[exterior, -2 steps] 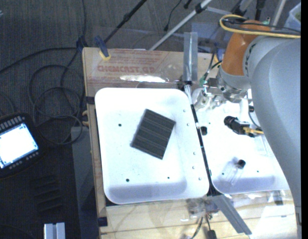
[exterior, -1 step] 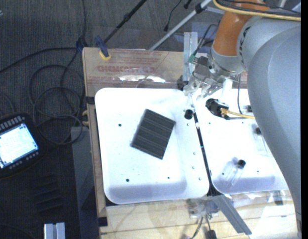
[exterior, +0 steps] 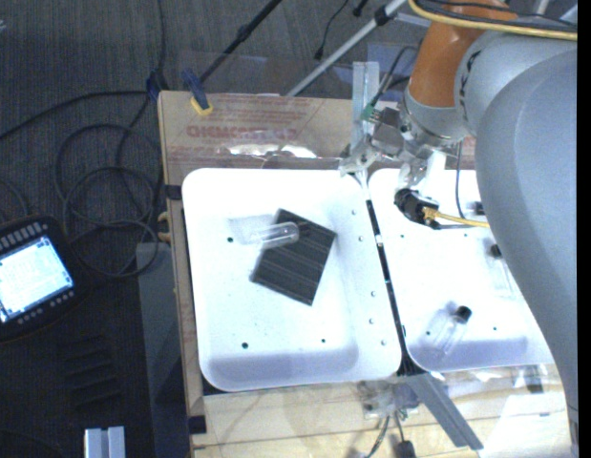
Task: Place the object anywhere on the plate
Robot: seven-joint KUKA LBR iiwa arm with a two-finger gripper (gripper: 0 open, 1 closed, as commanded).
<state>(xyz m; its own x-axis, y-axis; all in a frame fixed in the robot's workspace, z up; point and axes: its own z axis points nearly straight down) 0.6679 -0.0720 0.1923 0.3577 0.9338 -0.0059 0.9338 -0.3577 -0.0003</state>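
A black ribbed plate (exterior: 297, 259) lies tilted in the middle of the left bin (exterior: 214, 332). A clear tube (exterior: 264, 229) lies on its side, its right end resting on the plate's upper left corner. A second clear vial with a black cap (exterior: 447, 325) lies near the front of the right bin (exterior: 424, 265). My gripper (exterior: 383, 167) hangs over the far end of the divider between the bins, well away from both tubes. Its fingers are spread, with nothing between them.
The grey arm with its orange band (exterior: 446, 55) covers the right side of the right bin. A black and yellow cable connector (exterior: 416, 208) hangs under the wrist. A cardboard sheet (exterior: 247, 127) lies behind the bins. Cables and a lit tablet (exterior: 26, 277) are on the floor at left.
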